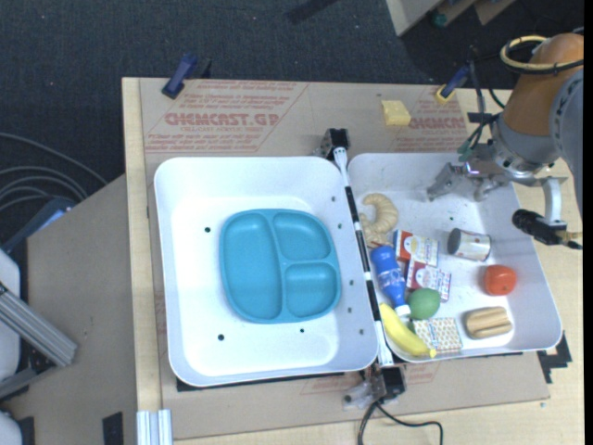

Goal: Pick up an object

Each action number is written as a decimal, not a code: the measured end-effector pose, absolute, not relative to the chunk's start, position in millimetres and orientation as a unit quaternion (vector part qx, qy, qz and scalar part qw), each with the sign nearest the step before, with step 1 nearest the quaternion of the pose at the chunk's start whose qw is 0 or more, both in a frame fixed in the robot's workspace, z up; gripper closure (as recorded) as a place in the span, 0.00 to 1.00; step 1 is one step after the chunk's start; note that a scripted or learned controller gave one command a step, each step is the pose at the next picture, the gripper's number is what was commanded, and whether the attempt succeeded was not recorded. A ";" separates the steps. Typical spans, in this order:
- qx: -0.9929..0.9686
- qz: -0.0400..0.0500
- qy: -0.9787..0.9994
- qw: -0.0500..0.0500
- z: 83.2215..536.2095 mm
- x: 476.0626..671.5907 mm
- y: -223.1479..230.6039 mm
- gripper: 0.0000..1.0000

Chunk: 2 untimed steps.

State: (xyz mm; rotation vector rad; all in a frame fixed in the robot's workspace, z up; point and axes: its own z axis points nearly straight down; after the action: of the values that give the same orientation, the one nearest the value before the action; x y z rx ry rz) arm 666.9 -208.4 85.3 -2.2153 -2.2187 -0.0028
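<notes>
End effector [460,180] over right bin's [542,290] far edge, croissant [380,213] nearby

A brown bench [278,109] with printed red lettering fills the middle of the frame. Two white bins sit directly on it side by side: the left bin [185,248] and the right bin [528,313]. A small yellow block [396,112] lies at upper right.
</notes>
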 end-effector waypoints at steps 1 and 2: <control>-0.706 -0.001 -0.708 -0.001 96.1 667.8 -209.3 1.00; -0.706 0.000 -0.708 0.000 95.9 667.7 -209.2 0.00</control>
State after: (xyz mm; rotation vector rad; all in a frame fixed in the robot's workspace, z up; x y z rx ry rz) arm 667.7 -209.2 95.9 -2.2189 -2.2249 -0.0012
